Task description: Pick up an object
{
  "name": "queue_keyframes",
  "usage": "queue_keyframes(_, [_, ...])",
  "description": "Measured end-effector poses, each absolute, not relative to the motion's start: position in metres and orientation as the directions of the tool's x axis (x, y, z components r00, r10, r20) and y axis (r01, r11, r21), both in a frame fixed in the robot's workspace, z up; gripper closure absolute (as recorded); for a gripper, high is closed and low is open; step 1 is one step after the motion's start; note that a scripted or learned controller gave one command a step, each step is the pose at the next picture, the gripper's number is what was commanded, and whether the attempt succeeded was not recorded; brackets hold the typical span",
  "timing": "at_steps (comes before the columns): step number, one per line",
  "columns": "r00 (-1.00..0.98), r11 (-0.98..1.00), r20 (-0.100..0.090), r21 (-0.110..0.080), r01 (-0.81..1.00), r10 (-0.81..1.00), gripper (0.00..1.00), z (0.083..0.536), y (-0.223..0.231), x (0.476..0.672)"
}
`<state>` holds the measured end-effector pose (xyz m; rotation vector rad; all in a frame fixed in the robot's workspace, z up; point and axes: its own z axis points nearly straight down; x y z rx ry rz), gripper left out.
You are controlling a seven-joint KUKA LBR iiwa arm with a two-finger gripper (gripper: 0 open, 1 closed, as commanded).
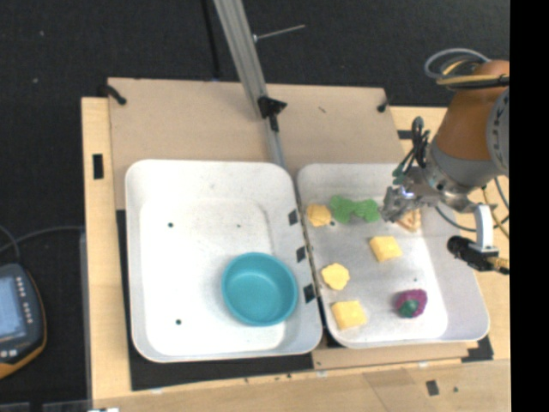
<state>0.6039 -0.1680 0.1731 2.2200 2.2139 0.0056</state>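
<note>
My gripper (400,206) hangs over the upper middle of the right bin (455,316), reaching in from the right. A tan object (411,221) lies right beside its tip, partly hidden by it. A green soft object (353,209) lies just left of the gripper. Around these lie yellow pieces: one at the bin's upper left (319,216), one in the middle (385,248), one at the left (334,275) and one at the front (348,314). A purple and green object (411,303) sits at the front right.
The left bin (171,204) holds a blue bowl (258,287) at its front right. A metal pole (244,54) slants up from between the bins at the back. A handheld device (17,316) lies off the bench at far left.
</note>
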Motion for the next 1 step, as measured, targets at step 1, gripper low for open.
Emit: queue_keyframes(1, [0.001,-0.001,-0.003,0.009,1.000,1.000,1.00,0.2346,-0.1777,0.6070])
